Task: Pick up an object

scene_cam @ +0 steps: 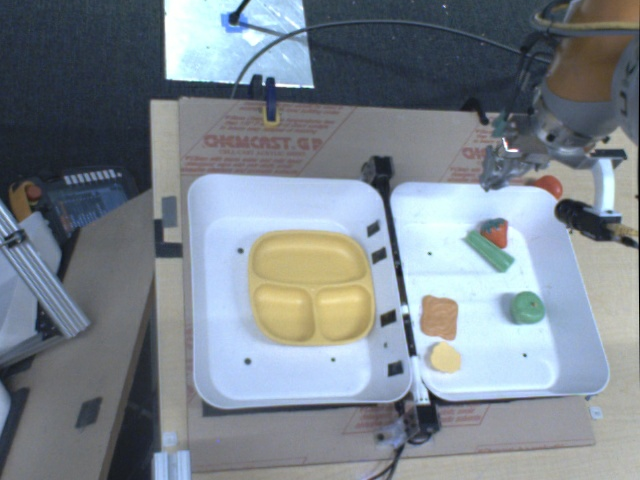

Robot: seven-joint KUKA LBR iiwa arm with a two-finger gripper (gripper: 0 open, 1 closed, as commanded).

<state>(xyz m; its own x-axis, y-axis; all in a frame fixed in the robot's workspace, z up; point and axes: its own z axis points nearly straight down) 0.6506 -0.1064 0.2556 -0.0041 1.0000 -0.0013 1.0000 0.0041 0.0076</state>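
The right bin [575, 363] holds several small items. A green stick [489, 251] lies near its back with a red-orange piece [495, 231] touching its far end. A green ball [527, 308] sits to the right, a brown-orange slab [439, 315] near the left wall, and a small yellow disc [445, 358] in front of that slab. A red object [548, 185] rests at the bin's back rim. My gripper [497, 175] hangs over the bin's back edge, above and behind the red-orange piece, with nothing visibly in it.
A yellow three-compartment tray [308, 286] lies in the left bin [210, 268]. A black divider with clips [392, 268] runs between the bins. A cable [400, 30] arcs behind the bench, and a black fitting [585, 218] juts in at the right bin's rim.
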